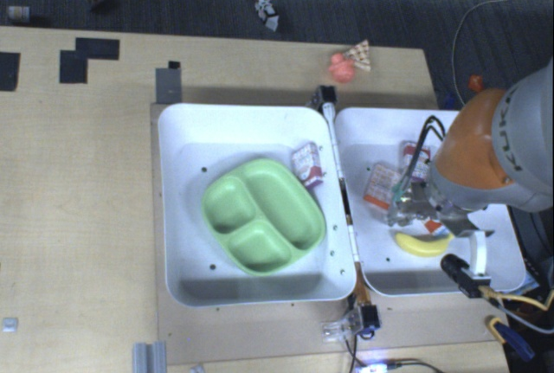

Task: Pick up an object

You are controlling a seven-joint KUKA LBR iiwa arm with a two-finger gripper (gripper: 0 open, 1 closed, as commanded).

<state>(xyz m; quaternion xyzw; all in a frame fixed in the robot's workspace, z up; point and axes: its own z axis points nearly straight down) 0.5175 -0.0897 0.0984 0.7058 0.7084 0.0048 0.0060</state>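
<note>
In the right bin a yellow banana lies near the front. Behind it sits an orange-and-white packet, with another clear packet further back. My gripper hangs low over the right bin, just above the banana's back edge; the grey arm and its orange band cover most of it. The left bin holds a green divided plate and a small red-and-white wrapper at the plate's back right corner.
A pink ball with a striped cone lies on the bench behind the bins. Cables trail at the right bin's front right corner. The wooden bench spreads to the left of the bins.
</note>
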